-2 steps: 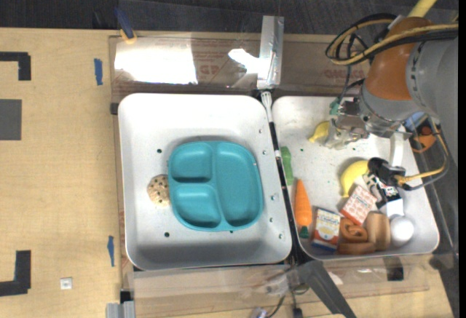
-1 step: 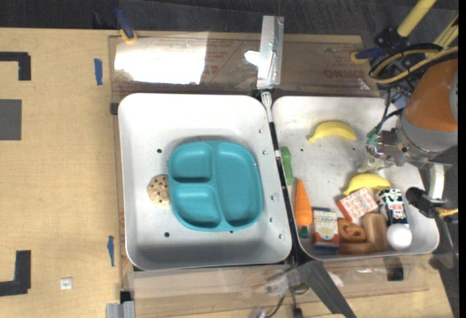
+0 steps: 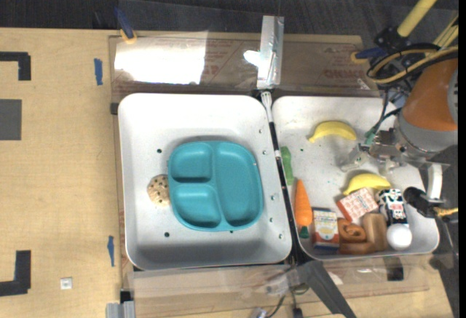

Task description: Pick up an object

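- Camera view, near right: carrot, juice carton and pretzel crowd the right bin.
- Left bin holds a teal divided tray, cookie alongside.
- Farther right: gripper between two bananas; jaw state cannot be told.

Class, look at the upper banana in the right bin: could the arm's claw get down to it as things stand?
Probably yes. The upper banana lies alone on bare bin floor, with nothing on it, and the claw hangs close beside it.

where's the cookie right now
The cookie lies in the left bin, touching the left edge of the teal divided plate, on the side away from the right bin.
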`<act>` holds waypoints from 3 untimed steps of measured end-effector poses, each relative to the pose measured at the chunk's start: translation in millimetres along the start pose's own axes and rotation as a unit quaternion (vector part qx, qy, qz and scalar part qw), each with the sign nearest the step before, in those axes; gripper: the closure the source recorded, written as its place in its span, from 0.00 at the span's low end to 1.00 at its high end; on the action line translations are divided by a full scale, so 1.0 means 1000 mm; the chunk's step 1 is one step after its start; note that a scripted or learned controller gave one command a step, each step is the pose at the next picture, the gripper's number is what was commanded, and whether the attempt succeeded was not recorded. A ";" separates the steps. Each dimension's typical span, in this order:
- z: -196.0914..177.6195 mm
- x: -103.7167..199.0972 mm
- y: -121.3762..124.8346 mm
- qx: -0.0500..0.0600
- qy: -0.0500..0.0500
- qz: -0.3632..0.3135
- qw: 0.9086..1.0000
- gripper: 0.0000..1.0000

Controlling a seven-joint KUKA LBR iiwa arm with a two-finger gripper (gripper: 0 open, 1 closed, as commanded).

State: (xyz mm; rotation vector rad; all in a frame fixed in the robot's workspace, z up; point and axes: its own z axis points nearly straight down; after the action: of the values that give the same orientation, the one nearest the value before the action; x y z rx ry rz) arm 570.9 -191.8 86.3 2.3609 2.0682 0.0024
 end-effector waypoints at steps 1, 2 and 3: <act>-0.017 -0.011 -0.055 0.002 0.003 0.135 0.991 0.00; -0.003 -0.017 -0.075 -0.002 0.006 0.015 1.000 0.00; -0.012 -0.019 -0.074 -0.004 0.003 0.016 1.000 1.00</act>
State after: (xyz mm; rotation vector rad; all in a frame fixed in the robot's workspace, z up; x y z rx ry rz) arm 494.6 -201.1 98.3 2.3920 2.0282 0.0186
